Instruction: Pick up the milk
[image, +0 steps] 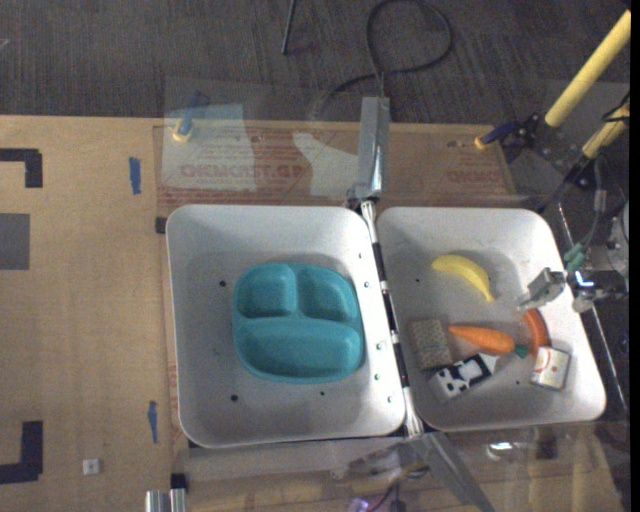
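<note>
At the far right edge of the right-hand shallow white bin (568, 405), the grey two-finger gripper (545, 288) hangs above the bin floor, tilted and seen partly side-on; whether it is spread or closed cannot be told from this angle, and nothing can be seen held in it. Just below it lies a curved orange-red piece (537, 325), and nearer the front a small white box with a red mark (551, 367). Leftward lie an orange carrot (482, 338) and, toward the back, a yellow banana (463, 272). The milk, a small black-and-white cow-patterned carton (462, 377), lies on its side near the front of the same bin, just below the carrot and beside a speckled tan block (432, 342). Its long axis runs across the bin, rising slightly from the front left toward the right; which end is the top is too small to tell. The approach looks to be the step in hand: the gripper is well apart from the carton. The next move would call for travel left and toward the front, a turn to span the carton's short width, and a descent clear of the carrot. The left bin (200, 250) holds a teal divided plate (297, 320).
</note>
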